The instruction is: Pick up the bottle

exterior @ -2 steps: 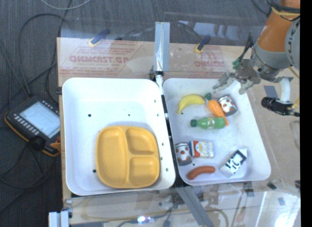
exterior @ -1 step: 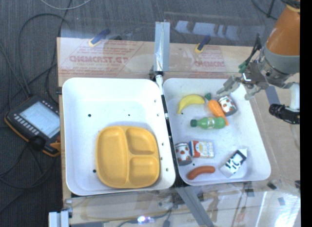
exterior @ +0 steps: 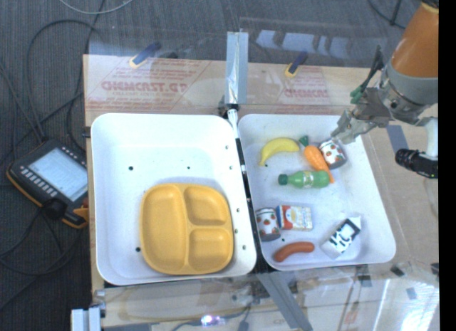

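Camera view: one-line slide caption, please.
Gripper poised over the right bin's far edge; green bottle lies untouched beside carrot.

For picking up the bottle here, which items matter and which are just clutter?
Belongs to the job:
green plastic bottle with orange cap, lying on its side in the right white bin
gripper

Just lying about:
yellow banana
orange carrot
red sausage
small black-and-white carton
yellow divided plate
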Available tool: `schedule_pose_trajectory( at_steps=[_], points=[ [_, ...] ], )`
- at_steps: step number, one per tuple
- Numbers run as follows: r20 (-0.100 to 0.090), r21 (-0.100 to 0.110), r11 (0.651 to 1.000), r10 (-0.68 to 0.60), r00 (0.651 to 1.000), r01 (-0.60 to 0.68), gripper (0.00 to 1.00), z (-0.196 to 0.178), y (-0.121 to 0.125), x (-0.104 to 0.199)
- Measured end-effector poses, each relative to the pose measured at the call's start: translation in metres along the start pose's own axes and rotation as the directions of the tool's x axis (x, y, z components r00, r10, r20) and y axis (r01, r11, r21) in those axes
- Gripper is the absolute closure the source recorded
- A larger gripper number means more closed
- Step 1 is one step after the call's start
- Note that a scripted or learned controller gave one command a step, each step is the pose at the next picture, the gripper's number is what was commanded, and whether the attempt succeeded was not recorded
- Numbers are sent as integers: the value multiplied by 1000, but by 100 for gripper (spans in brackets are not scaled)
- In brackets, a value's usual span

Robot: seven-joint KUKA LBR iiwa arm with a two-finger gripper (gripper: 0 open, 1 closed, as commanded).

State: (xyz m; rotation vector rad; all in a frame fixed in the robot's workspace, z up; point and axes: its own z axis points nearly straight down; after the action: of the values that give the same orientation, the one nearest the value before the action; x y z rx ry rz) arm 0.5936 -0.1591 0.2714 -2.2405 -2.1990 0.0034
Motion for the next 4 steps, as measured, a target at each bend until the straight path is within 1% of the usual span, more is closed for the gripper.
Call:
schedule_pose_trajectory(
  at_steps=[1,2,3,4],
  points=[
    [0,0,1000,0,1000,0,0,0,0,0],
    [2,-5,990,144,990,-144,0,180,4,13],
    [1,-5,990,144,990,-144,100,171,4,13],
    [1,-5,990,144,990,-144,0,171,4,13]
  ],
)
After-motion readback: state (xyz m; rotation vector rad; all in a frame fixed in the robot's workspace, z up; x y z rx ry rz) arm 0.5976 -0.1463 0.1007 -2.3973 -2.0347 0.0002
